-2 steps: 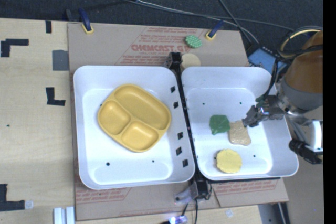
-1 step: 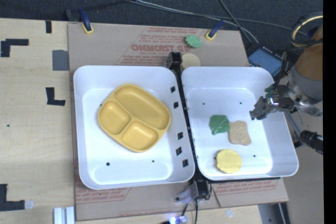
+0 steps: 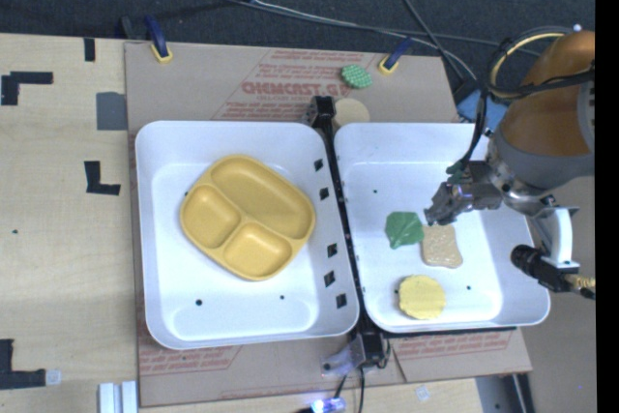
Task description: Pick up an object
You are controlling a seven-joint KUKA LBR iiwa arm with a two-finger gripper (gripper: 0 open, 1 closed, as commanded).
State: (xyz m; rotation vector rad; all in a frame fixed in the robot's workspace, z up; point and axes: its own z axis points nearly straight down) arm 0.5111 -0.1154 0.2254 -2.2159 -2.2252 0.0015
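Observation:
In the right bin (image 3: 484,155) lie three small objects: a green leaf-shaped piece (image 3: 403,229), a tan speckled slice (image 3: 442,249) and a round yellow piece (image 3: 422,297). My gripper (image 3: 441,211) hangs low over the bin, just above the top edge of the tan slice and right of the green piece. The dark fingers point down and left; nothing shows between them. The left bin (image 3: 169,305) holds a yellow divided plate (image 3: 247,216).
A small green ridged object (image 3: 356,74) lies on the cardboard behind the bins. A black divider strip (image 3: 334,208) runs between the two bins. Cables cross the dark floor at the back. The arm's grey body (image 3: 542,131) overhangs the right bin's far right side.

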